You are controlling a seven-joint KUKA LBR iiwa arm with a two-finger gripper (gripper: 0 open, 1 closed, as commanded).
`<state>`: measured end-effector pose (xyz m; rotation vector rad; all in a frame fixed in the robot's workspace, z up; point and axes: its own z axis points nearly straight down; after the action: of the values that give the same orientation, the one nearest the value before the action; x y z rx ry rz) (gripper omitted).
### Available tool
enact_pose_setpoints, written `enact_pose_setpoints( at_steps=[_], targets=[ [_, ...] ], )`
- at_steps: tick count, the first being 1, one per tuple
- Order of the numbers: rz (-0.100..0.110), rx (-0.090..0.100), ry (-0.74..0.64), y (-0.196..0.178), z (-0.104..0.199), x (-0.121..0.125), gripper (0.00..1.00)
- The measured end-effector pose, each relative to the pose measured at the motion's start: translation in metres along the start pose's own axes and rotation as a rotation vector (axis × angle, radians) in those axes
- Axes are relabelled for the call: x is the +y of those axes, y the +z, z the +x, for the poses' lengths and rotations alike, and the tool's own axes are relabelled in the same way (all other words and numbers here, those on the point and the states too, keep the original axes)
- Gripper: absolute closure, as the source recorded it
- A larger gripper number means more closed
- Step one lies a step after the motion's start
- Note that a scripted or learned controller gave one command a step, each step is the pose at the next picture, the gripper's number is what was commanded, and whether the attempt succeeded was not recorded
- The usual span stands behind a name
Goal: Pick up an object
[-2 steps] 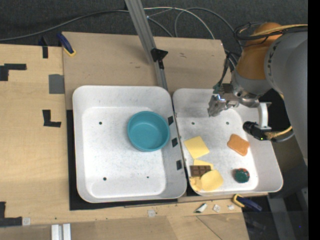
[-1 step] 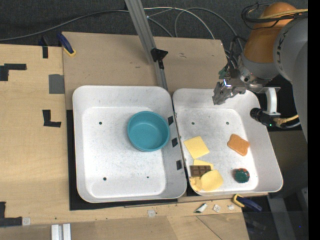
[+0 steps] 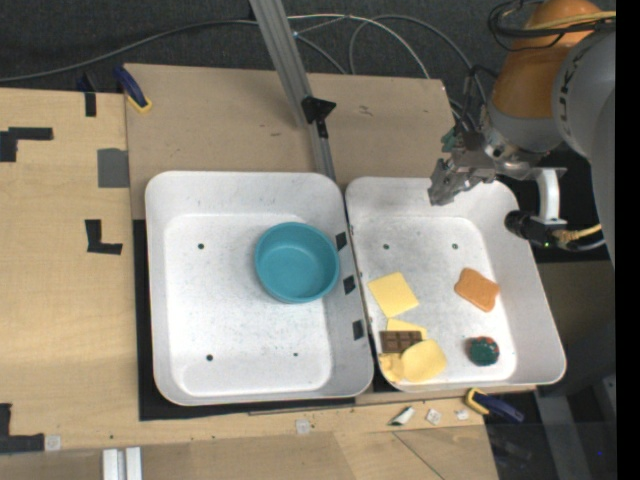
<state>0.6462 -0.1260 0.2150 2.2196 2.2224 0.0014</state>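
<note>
My hand hangs over the right bin's far rim; can't tell its state. Objs lie nearer the cam than it: orange block, yellow square, dark green ball. Blue bowl sits in the other bin, well apart.

Even overhead light, soft shadows, slightly grainy, sharp focus.

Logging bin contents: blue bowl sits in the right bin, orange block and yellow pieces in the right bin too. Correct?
Not quite. The camera view shows the blue bowl in the left bin. The orange block and yellow pieces are in the right bin, as you said.
</note>
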Motion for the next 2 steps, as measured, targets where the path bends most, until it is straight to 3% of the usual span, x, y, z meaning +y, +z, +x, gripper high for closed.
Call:
enact_pose_setpoints(
  at_steps=[2],
  targets=[
    [0.004,0.002,-0.006,0.005,0.119,-0.027,1.00]
  ],
)
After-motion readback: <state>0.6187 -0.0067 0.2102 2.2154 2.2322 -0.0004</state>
